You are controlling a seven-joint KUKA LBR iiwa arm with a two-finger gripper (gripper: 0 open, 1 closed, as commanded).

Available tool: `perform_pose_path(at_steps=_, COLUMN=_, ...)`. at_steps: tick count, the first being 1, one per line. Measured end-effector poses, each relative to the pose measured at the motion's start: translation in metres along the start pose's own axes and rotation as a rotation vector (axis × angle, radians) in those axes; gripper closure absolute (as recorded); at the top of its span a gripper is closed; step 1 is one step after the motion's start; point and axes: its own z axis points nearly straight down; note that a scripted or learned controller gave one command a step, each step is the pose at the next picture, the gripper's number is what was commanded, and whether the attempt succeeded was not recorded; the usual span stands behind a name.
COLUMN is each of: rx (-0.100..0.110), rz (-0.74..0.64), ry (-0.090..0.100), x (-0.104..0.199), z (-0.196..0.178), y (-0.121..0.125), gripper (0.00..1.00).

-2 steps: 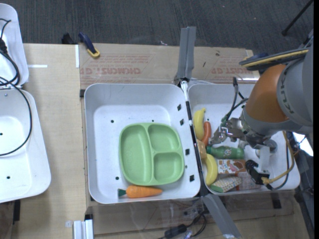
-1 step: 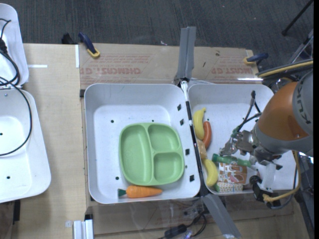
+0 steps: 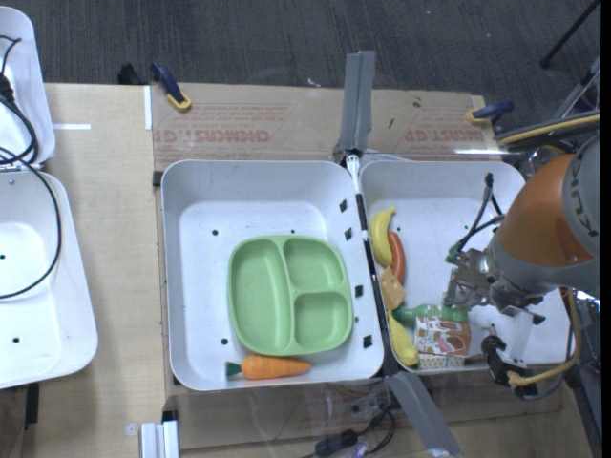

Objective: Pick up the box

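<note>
The box (image 3: 441, 340) is a small carton with red and white print, lying near the front wall of the right bin (image 3: 434, 184). My gripper (image 3: 462, 292) hangs just above and behind it, at the end of the grey arm with the orange band (image 3: 549, 218). The fingers point down toward the bin floor beside the box's upper right corner. The box lies on the floor, not between the fingers.
Along the right bin's left wall lie a banana (image 3: 381, 234), a red-orange item (image 3: 396, 256), a green item (image 3: 416, 315) and another yellow fruit (image 3: 402, 343). The left bin (image 3: 191, 256) holds a green divided plate (image 3: 291, 294) and a carrot (image 3: 270, 367).
</note>
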Motion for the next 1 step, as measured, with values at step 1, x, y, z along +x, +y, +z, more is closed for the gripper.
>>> perform_pose_path(at_steps=1, rx=0.001, rz=0.000, ry=0.000, x=-0.0001, z=0.0001, y=-0.0002, gripper=0.00)
